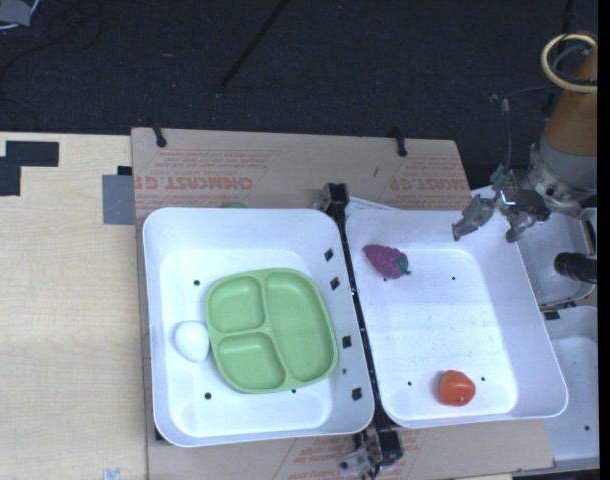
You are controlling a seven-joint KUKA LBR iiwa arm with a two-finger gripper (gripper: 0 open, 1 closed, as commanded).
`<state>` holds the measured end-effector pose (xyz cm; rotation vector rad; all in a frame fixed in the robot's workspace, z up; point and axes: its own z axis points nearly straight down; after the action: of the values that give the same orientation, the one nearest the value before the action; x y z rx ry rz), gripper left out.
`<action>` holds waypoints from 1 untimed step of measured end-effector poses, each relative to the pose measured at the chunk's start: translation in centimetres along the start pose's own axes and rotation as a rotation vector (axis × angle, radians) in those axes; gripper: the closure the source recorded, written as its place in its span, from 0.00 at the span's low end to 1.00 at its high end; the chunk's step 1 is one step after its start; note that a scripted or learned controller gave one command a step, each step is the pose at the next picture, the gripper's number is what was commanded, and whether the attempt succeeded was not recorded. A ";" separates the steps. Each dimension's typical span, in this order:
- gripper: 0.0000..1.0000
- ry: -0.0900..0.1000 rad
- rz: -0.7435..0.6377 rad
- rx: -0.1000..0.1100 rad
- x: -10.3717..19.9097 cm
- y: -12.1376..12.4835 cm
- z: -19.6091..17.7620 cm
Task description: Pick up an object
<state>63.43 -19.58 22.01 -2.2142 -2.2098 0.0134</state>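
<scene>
A purple bunch of grapes lies near the back left of the right bin. An orange-red round fruit rests near that bin's front. In the left bin a white egg sits beside a green divided plate. My gripper hangs over the right bin's back right corner, open, with its two fingers spread apart and nothing between them. It is well to the right of the grapes and far behind the orange-red fruit.
Both bins rest on a cardboard sheet on the wooden bench. A black divider clamp stands between the bins at the back. The arm's orange band rises at the right edge, with a cable looped above.
</scene>
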 end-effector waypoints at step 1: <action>0.00 -0.002 -0.002 -0.013 0.0 0.2 -0.9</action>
<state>63.69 -19.56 22.90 -2.2195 -2.2199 0.0018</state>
